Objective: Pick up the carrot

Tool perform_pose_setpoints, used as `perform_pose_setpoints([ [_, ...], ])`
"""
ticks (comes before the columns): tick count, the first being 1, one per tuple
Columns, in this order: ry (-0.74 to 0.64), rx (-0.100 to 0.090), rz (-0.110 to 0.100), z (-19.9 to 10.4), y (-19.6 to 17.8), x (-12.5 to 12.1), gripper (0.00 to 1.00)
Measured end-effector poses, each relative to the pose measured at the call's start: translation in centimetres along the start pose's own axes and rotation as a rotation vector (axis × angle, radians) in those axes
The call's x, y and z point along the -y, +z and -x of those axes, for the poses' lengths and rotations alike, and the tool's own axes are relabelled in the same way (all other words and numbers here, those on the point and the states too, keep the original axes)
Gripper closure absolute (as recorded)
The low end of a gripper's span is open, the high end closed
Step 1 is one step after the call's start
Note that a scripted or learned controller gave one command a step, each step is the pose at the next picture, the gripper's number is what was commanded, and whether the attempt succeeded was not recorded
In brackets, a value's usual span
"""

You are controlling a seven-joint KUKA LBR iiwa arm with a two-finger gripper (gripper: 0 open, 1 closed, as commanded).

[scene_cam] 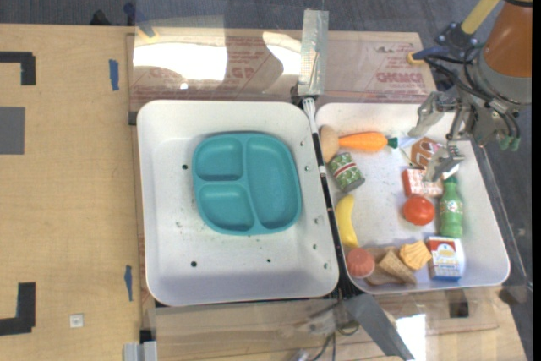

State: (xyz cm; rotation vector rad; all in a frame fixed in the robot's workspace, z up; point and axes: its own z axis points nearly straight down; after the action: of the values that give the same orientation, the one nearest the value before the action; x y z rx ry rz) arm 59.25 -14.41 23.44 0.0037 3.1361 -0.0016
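Note:
The orange carrot [362, 141], with a small green top at its right end, lies flat near the far left of the right bin [490, 259]. A brown potato-like piece [328, 144] sits just to its left. My gripper [439, 133] hangs over the far right part of the same bin, to the right of the carrot and apart from it. Its two fingers [422, 119] are spread open with nothing between them. A small red and white packet [425, 152] lies just below the fingers.
The right bin also holds a green can [346, 172], a banana [346, 221], a tomato [418, 210], a green bottle [450, 208], a red carton [419, 183], a juice box [445, 258] and several other toy foods. A teal divided plate [247, 182] lies in the left bin [161, 224].

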Motion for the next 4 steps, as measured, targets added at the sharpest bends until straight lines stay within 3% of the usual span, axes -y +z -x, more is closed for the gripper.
perform_pose_setpoints([
  [1, -0.145, -0.004, 0.005, 7.0, 7.9, -5.0, 0.0],
  [2, -0.15, 0.004, 0.0, 7.5, 13.7, -5.0, 0.0],
  [3, -0.151, 0.012, -0.001, 7.7, 12.4, -5.1, 1.0],
  [4, 0.056, 0.004, 0.003, 3.6, 4.5, -9.8, 1.0],
])
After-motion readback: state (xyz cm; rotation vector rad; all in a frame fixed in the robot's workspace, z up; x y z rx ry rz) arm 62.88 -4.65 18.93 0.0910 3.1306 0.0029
